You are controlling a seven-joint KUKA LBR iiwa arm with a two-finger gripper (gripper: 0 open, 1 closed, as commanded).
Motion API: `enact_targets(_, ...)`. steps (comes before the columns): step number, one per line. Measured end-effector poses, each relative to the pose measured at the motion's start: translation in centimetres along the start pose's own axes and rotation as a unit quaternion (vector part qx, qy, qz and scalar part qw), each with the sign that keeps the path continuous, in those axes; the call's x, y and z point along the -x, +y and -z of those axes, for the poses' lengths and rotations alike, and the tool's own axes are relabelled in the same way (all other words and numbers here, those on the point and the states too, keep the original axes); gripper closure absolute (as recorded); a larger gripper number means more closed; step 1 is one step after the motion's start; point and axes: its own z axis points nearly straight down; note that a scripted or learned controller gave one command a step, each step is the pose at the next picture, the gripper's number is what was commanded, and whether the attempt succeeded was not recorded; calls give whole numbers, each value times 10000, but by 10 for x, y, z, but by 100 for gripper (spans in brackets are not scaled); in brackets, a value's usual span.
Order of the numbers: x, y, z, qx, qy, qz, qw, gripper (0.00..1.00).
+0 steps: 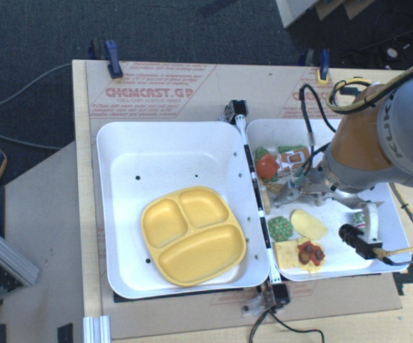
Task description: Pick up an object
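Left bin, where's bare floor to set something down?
In the left bin, bare floor runs along the far wall and left wall, around the yellow divided plate. The right bin is crowded: toy food near the divider, with the arm over it.

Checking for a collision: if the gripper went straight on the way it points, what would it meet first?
Likely the pile of small items at the right bin's left end, under the gripper; depth is unclear.

The end effector [292, 190] hangs low in the right bin [399, 245] among toy foods; a yellow tray [192, 236] lies left.
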Motion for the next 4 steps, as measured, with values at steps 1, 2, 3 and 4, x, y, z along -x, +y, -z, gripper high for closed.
enact_targets(1,5,-59,-9,-2,3,-7,10000,0)
enact_targets(2,59,-18,-9,18,-21,-10,10000,0)
enact_targets(3,44,87,54,70,-17,36,10000,0)
enact_targets(4,76,66,-10,1,4,-4,10000,0)
